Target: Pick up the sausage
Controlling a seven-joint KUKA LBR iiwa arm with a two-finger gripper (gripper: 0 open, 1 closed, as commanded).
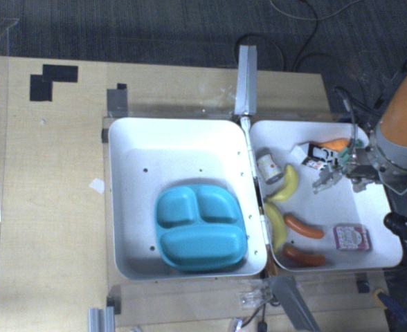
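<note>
Right bin [390, 258]: shallow, white, smooth | sausage [304, 227]: glossy orange-red cylinder beside a curved yellow banana [276, 225], second darker sausage [302, 257] below | tool [326, 180]: metal fingers spread apart, holding nothing, above and right of the sausage, apart | left bin [131, 151]: blue moulded tray [199, 227].

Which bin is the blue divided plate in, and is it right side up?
Left bin, right side up. The blue plate lies flat on the bin floor with its three compartments facing the camera.
</note>
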